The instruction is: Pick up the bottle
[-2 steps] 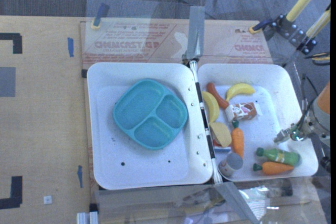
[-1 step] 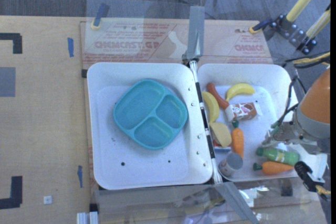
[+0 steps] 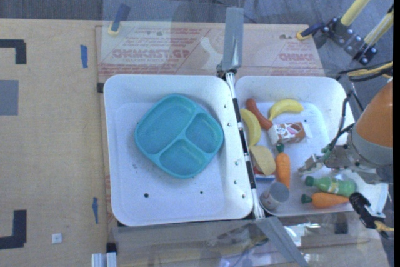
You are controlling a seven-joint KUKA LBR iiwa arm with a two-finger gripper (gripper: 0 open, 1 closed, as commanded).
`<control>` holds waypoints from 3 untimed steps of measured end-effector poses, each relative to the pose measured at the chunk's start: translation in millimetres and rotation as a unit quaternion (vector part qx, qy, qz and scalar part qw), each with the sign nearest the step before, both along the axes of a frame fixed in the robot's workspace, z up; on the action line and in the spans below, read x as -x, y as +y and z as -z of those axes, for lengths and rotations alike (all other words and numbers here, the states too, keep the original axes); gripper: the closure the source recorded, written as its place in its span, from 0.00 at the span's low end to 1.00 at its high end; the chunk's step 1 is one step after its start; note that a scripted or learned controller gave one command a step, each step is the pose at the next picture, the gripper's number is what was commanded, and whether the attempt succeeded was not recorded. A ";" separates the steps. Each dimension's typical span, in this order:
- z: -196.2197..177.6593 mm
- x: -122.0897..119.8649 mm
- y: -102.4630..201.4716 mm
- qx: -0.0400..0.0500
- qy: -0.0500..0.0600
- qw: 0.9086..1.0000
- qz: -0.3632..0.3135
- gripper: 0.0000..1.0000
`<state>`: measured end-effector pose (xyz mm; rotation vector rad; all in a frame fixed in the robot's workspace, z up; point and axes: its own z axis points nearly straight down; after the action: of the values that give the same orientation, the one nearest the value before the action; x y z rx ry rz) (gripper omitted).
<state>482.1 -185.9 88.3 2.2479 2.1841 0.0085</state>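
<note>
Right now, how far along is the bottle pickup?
Done: the arm has reached over the right bin, its gripper above the near right corner. In hand: lining up on the green bottle, which lies on its side just below the gripper, beside an orange carrot. Left: the grasp and lift; the bottle rests on the bin floor.

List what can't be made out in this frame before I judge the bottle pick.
- Pincer: in the camera view its fingers merge with cables and metal; open or shut is unclear, as is any contact with the green bottle.
- Bottle label: too small to read.
- Arm: cut off by the right edge.
- Packet: print too small.
- Grey cup: contents too small to tell.
</note>
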 end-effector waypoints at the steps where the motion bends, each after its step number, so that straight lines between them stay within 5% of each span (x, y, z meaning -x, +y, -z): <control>1: -10.6 -0.4 -3.5 0.003 -0.002 1.000 0.002 1.00; 2: -10.6 -0.3 -3.5 0.003 -0.002 1.000 0.002 0.00; 3: -1.7 -2.6 -25.9 -0.008 0.002 0.999 0.047 0.00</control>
<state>484.7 -211.8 90.0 2.3579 2.0848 0.0201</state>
